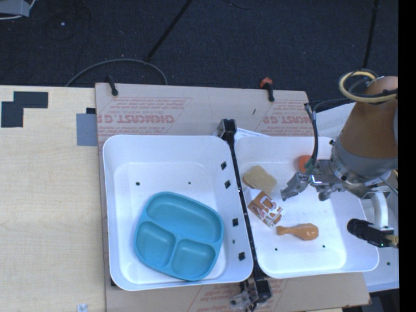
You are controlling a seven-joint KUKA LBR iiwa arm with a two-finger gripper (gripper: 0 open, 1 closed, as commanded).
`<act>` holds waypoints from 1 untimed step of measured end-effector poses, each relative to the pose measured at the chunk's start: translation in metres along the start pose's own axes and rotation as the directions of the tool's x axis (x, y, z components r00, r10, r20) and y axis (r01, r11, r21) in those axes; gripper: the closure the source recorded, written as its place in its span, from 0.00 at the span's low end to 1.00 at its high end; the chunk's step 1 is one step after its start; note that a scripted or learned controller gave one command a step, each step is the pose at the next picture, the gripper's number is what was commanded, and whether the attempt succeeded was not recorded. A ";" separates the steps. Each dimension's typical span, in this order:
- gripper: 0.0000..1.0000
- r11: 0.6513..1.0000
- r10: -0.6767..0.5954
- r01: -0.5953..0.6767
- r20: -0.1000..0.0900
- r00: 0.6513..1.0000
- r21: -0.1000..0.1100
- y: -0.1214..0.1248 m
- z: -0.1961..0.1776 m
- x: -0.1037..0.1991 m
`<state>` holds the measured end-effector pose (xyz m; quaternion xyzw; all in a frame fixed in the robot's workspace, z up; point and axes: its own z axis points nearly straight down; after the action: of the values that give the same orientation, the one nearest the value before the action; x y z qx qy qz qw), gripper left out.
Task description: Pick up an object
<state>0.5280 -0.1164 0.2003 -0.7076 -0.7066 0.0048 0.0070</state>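
The right bin (325, 255) holds a tan bread-like piece (259, 177), a brown and white patterned packet (264, 208), an orange drumstick-shaped toy (299, 231) and a small orange-red object (303, 162) partly hidden behind the arm. My gripper (294, 187) hangs over the middle of this bin, to the right of the bread piece and above the drumstick toy. Nothing shows between its fingertips.
A blue divided plate (179, 234) lies in the left bin (123, 174). A black divider (235, 200) runs between the two bins. The arm's grey and orange body (367, 135) covers the right bin's right side. Cardboard (162, 112) lies behind the bins.
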 end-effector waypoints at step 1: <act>0.00 1.000 -0.002 0.002 0.002 1.000 -0.012 0.003 -0.006 0.000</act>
<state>0.5308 -0.1167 0.2067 -0.7070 -0.7072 0.0010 0.0020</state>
